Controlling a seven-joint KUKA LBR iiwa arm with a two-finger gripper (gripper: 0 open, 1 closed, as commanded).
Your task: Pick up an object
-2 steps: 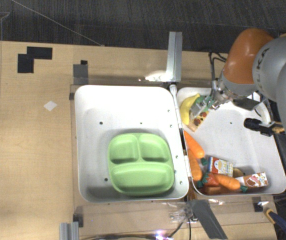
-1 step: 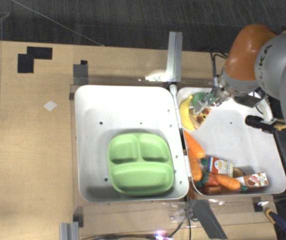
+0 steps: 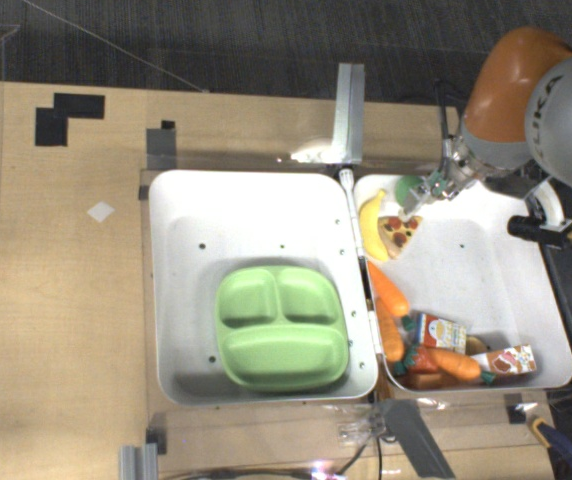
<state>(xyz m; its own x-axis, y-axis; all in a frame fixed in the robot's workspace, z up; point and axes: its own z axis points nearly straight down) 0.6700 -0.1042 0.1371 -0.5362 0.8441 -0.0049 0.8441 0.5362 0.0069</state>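
The hand (image 3: 428, 189) hovers at the right bin's (image 3: 486, 258) top left corner, just above a pizza slice (image 3: 400, 232) beside a banana (image 3: 370, 226); whether it grips anything, I cannot tell. A green tray (image 3: 281, 326) lies in the left bin (image 3: 181, 268).

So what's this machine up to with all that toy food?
A grey robot arm is reaching in over the right bin, which holds play food: a banana, a pizza slice, carrots and small cartons. Its gripper hangs near the far corner of that bin, close to the pizza slice and a green item. Nothing can be seen between its fingers. The left bin holds a green divided tray, untouched.
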